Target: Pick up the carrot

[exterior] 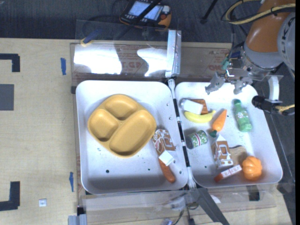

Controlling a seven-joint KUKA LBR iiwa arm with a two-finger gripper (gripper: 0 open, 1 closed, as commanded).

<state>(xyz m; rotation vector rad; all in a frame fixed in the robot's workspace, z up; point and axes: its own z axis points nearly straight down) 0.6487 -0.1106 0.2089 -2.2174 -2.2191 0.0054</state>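
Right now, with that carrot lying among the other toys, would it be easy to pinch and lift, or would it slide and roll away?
The carrot tapers to a point, so it may slip out of the pincer. Its round body could roll if nudged. It looks like a stiff toy, probably light. The banana lies close beside it and may be bumped.

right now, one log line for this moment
phase: approach | end effector: open, above right bin far edge | carrot: in right bin, beside banana, not grasped

I can read no text here: the cartons [222, 153] in my bins carry printing too small and blurred to make out, the green bottle [242, 116] and small can [198, 138] have labels I cannot read, and the lit screen [143, 11] beyond shows nothing legible
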